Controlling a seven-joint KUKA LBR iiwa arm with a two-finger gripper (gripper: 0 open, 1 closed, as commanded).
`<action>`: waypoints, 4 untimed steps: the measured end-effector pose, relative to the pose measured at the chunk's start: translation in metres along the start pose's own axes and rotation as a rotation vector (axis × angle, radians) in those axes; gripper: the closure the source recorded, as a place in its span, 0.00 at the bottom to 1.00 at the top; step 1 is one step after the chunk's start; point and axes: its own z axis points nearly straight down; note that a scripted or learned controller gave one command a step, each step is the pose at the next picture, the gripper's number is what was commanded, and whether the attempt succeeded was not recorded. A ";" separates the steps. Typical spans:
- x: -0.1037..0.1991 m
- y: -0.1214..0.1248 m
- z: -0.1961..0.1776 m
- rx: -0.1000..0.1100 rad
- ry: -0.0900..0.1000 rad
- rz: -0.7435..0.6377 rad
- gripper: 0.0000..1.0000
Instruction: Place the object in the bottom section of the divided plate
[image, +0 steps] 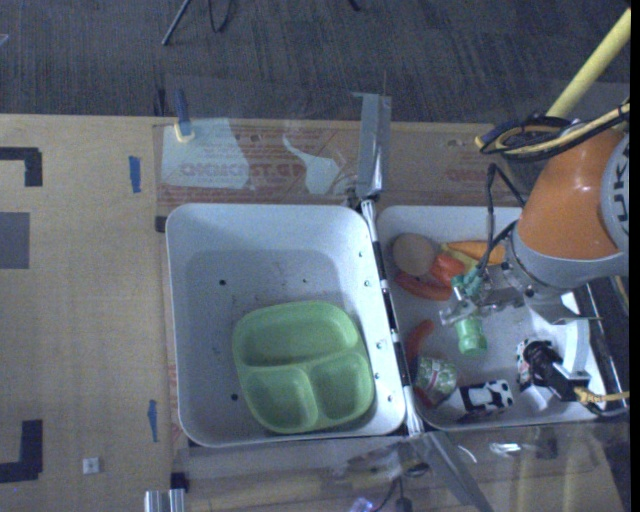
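The arm reaches in from the right over the right bin (560, 415), its orange band above the wrist. The gripper (470, 318) hangs low over the middle of that bin, and a small green object (472, 335) sits right at its tip; whether the jaws are closed on it or merely touching it cannot be told from this angle, nor how far they are parted. Around it lie a brown rounded item (412, 252), red and orange pieces (440, 272), a green-and-red packet (436, 378) and a black-and-white toy (487, 396). In the left bin (200, 300) the green divided plate (302, 365) rests toward the front right corner, one large section and two smaller ones. Both bins sit side by side on the wooden surface (80, 300).
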 end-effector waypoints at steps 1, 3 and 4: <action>0.070 0.019 0.000 0.001 0.000 0.005 1.00; 0.211 0.078 0.063 0.004 0.001 0.005 1.00; 0.193 0.002 0.011 0.005 0.001 -0.085 1.00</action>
